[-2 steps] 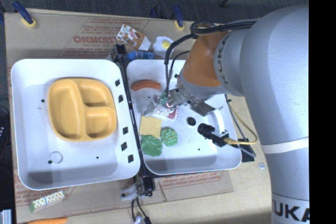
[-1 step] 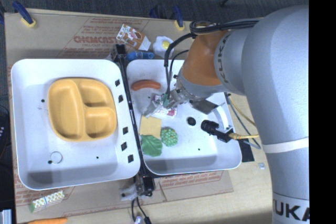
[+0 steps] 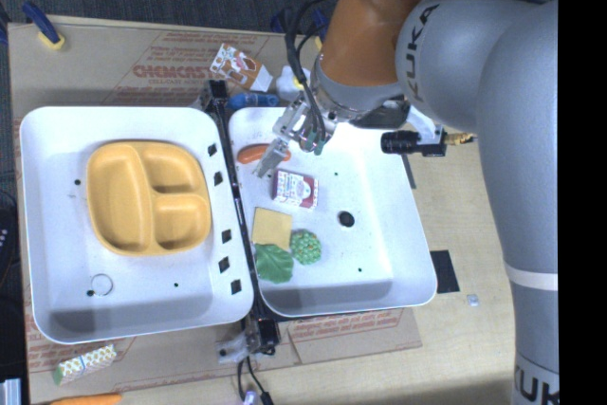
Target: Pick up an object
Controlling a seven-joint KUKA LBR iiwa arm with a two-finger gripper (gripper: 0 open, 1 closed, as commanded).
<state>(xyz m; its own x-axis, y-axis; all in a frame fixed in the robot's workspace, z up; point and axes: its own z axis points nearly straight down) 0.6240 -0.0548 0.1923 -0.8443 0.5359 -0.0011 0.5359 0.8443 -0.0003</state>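
Note:
My gripper (image 3: 290, 153) hangs over the back left corner of the right bin (image 3: 403, 237), open, with nothing visible between its fingers. One grey finger (image 3: 273, 156) points down-left, right beside an orange sausage-shaped piece (image 3: 249, 153) near the bin's left wall. A red and white packet (image 3: 294, 190) lies just in front of the gripper. Further forward are a yellow cheese slice (image 3: 271, 227), a green leaf (image 3: 275, 263) and a green bumpy ball (image 3: 305, 247).
The left bin (image 3: 47, 299) holds a yellow divided tray (image 3: 150, 196). Behind the bins lie a small printed box (image 3: 233, 64) and a blue item (image 3: 262, 98). A blue and yellow clip (image 3: 44, 26) sits far left; a wrapped packet (image 3: 85, 362) lies at the front left.

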